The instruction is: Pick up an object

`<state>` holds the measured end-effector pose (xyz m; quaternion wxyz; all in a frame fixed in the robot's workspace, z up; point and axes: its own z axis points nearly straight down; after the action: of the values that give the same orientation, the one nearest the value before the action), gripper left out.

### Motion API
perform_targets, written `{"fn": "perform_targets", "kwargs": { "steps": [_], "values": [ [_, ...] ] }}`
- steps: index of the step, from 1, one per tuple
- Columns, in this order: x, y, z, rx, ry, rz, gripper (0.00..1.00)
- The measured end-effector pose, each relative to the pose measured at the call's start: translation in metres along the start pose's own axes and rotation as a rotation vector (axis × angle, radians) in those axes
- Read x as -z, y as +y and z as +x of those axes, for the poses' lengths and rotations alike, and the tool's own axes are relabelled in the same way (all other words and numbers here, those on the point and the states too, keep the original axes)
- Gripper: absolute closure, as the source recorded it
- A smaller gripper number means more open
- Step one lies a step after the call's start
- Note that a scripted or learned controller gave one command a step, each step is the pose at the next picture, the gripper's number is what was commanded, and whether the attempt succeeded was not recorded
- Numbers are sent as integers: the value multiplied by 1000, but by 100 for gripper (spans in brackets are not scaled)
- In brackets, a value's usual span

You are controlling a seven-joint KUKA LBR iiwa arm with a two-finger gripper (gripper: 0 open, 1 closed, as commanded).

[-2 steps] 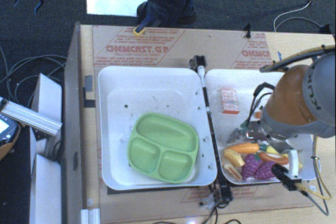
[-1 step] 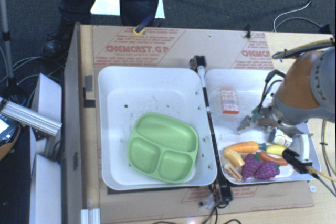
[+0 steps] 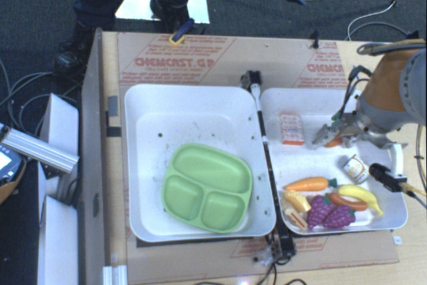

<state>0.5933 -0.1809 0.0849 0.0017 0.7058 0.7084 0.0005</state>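
While reaching in over the right bin (image 3: 400, 163), the gripper (image 3: 327, 137) is sitting low near the bin's far edge, fingers spread — an orange piece (image 3: 333, 142) is lying just beside them, not pinched. Toy banana (image 3: 360, 195), carrot (image 3: 307, 183) and grapes (image 3: 330, 213) are crowding the near edge; green divided plate (image 3: 208, 187) is lying in the left bin (image 3: 147, 143).

I see two bins side by side, divided plate (image 3: 208, 187) in my left bin (image 3: 143, 110), right bin (image 3: 399, 213) holding toy food — carton (image 3: 291, 129) behind, carrot (image 3: 308, 184), banana (image 3: 361, 195), grapes (image 3: 329, 213) in front.
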Motion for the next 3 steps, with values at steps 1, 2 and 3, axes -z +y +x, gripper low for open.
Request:
{"fn": "perform_targets", "kwargs": {
  "steps": [1, 2, 3],
  "values": [
    [14, 15, -8, 1, 0, 0, 0],
    [21, 34, -26, 1, 0, -1, 0],
    [33, 36, -26, 5, -2, -4, 100]
  ]
}}
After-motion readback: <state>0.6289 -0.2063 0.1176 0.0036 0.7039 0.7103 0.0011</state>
